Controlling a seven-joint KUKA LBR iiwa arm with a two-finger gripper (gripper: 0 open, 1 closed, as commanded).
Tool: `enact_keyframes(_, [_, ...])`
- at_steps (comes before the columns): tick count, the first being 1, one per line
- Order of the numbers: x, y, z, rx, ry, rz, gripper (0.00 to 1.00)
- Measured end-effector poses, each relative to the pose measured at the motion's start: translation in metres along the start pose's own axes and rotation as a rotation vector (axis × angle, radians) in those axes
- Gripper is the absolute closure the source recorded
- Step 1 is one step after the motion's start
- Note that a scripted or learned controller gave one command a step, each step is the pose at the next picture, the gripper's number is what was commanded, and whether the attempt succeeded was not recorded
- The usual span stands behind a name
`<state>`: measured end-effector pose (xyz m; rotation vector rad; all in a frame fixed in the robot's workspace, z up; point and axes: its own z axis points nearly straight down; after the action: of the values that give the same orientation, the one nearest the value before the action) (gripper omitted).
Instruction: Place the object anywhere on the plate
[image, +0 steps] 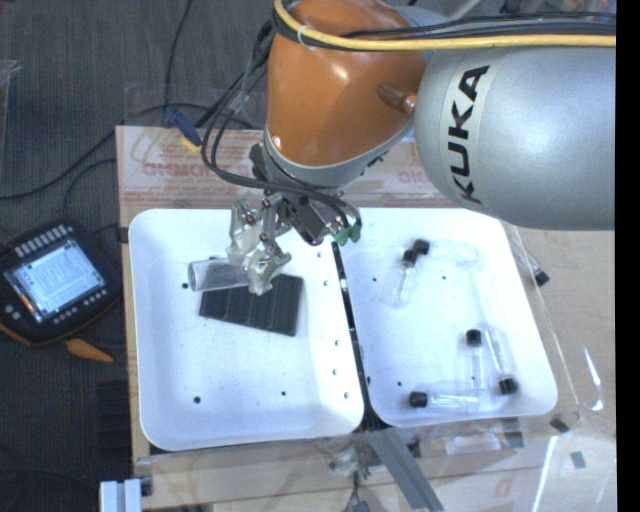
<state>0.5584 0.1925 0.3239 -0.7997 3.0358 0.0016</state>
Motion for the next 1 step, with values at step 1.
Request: enact_keyframes(1, [-0.0001,0.0007,0.0,-0.001,0.0,-0.001,0.0])
